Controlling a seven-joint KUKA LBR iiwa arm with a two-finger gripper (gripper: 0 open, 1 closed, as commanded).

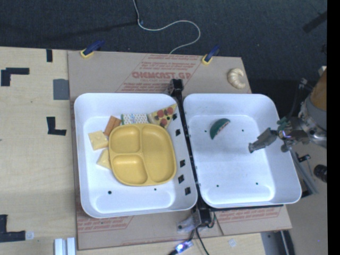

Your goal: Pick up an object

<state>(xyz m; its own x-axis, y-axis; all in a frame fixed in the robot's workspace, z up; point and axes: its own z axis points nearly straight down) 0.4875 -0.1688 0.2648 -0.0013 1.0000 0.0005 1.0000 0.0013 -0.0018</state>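
Camera view looks down on two white bins. At the right bin [265, 193], the gripper [260, 142] reaches in over the right rim, low above the bin floor; nothing is seen between its fingers, and whether they are spread or closed I cannot tell. A small green object [219, 127] lies on this bin's floor, in the upper middle part, well apart from the gripper. The left bin [87, 195] holds a yellow divided plate [142, 154] in its middle. Some flat pieces [106, 134] in tan and orange lie beside the plate's upper left edge, partly under it. A beige shell-like thing [237, 78] rests on the cardboard beyond the right bin
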